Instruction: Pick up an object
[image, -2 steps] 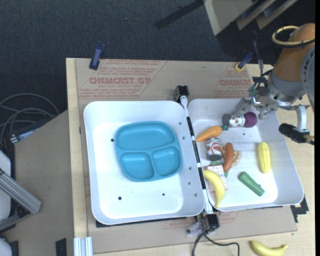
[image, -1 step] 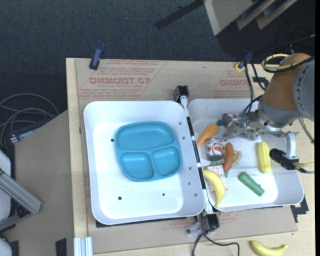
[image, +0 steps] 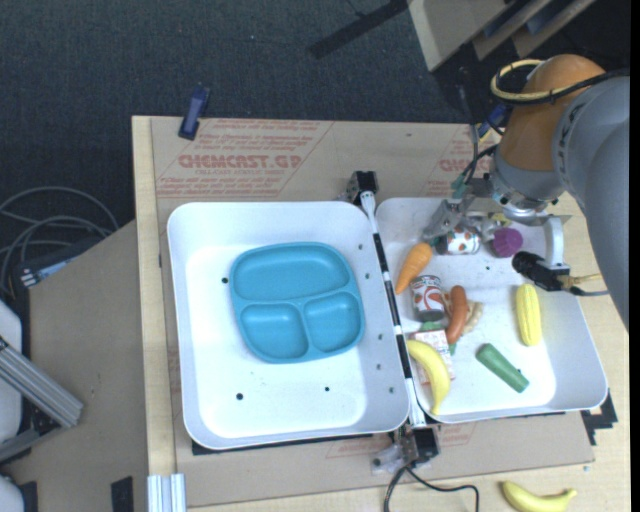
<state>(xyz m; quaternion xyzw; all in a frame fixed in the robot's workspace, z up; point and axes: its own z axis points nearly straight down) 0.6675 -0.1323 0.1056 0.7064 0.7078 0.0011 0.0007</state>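
My gripper (image: 455, 225) hangs low over the far end of the right bin (image: 575, 385), under the grey arm with its orange band. Just below it lies a small white and red object (image: 462, 242), and a purple piece (image: 507, 241) sits to its right. Further toward the front are an orange carrot (image: 413, 268), a red and white can (image: 428, 296), an orange-red sausage-like piece (image: 457, 312), a yellow corn cob (image: 527, 314), a green cucumber (image: 501, 367) and a banana (image: 432, 370). I see nothing held.
The left bin (image: 200, 390) holds a blue divided plate (image: 297, 300). A second banana (image: 540, 494) lies on the bench in front of the right bin. A small blue object (image: 192, 114) rests at the bench's far left corner.
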